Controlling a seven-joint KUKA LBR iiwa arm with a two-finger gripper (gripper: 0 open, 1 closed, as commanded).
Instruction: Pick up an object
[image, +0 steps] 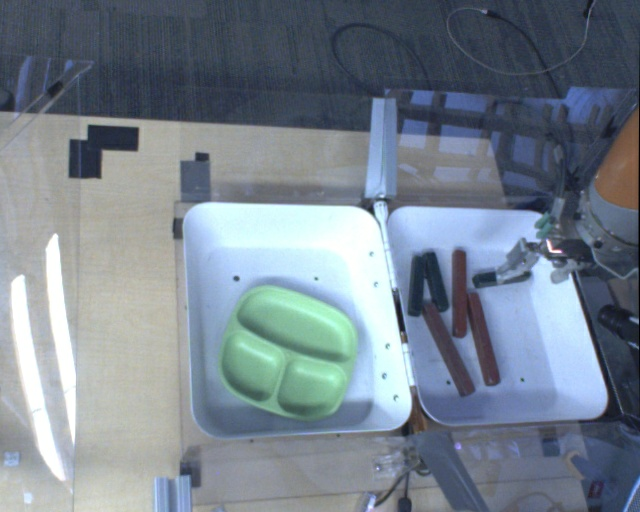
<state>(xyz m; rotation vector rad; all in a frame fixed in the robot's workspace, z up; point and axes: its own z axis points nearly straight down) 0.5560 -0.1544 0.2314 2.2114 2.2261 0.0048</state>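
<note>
two bins side by side on the counter (120, 300): left bin (210, 240) holds a sectioned tray (288, 350); right bin (560, 390) holds sticks (455, 320), hand (495, 277) just right of them.

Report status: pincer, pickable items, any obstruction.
Pincer over right bin, nothing between its fingers. Brown sticks and dark pieces lie left of it. Green tray in left bin. Nothing blocking.

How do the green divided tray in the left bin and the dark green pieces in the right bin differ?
The green divided tray is light green, while the dark green pieces are nearly black-green. The tray is broad and rounded with three compartments; the pieces are narrow and straight. The tray lies alone in the left bin, whereas the pieces lie beside reddish-brown sticks in the right bin. Both lie flat on a bin floor.
</note>
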